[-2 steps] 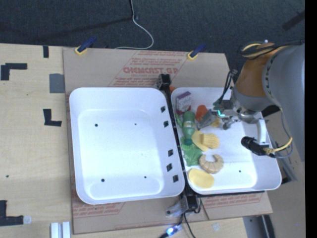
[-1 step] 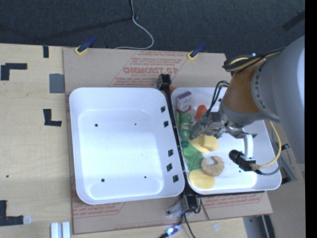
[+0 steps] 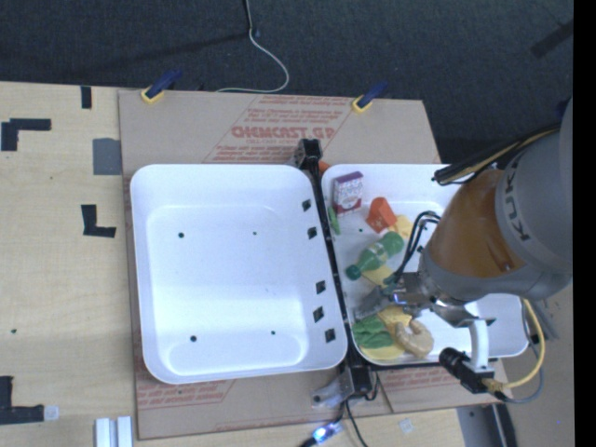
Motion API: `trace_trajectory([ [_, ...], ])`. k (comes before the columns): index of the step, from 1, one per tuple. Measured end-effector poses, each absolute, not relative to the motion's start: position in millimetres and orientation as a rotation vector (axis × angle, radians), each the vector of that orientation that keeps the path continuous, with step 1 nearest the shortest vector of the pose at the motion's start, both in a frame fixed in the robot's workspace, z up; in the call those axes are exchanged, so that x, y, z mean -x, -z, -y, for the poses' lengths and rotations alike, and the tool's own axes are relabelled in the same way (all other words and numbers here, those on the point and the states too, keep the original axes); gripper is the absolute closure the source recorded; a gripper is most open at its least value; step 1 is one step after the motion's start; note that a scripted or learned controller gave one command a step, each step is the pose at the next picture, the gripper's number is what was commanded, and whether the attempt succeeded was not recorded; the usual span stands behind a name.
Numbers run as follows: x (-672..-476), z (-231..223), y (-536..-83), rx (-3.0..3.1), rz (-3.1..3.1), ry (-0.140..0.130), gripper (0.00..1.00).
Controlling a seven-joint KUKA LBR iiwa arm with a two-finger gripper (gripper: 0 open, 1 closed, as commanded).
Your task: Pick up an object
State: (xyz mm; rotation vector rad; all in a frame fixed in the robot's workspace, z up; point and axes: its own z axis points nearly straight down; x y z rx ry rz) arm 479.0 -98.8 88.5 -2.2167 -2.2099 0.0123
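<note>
The scene is lit evenly from above, moderately bright, with a slightly cool cast. The left bin is rendered as the brightest area, close to blown out on its floor, and only faint shading is seen along its inner walls. Soft shadow is cast beneath the arm onto the right bin. The dark backdrop is shown grainy (detail there is lost). Overall sharpness is modest; small items are blurred.

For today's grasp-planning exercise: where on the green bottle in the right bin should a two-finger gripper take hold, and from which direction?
Grip the green bottle across its wider body, descending from above. It lies tilted on its side, so jaws should probably close across its long axis, clear of the orange item.
</note>
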Motion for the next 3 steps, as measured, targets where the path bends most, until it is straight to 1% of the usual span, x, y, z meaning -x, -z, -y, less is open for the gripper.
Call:
trace_trajectory([
  [1, -481.1, 98, -95, 2.212, 2.212, -0.013, 1.00],
  [2, -543.1, 93, -115, 2.217, 2.225, -0.001, 1.00],
  [3, -573.2, 19, -185, 2.210, 2.232, 0.005, 1.00],
])
